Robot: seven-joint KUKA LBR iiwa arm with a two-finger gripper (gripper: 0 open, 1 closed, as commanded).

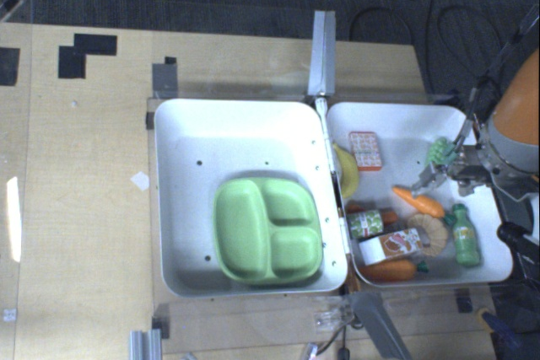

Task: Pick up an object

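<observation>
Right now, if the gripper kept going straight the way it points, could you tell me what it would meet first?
Most likely the orange toy carrot: the gripper points down and leftward, tips just above the carrot's near end in the right white bin. Depth is unclear from this slanted view, so it might reach the bin floor beside it instead.

On the tabletop (84, 181), 2 white bins sit side by side. The left bin (181, 181) holds a green divided tray (268, 228). The pincer (432, 173) hovers in the right bin (396, 126) just above an orange carrot (419, 202), beside a green bottle (463, 236).
</observation>
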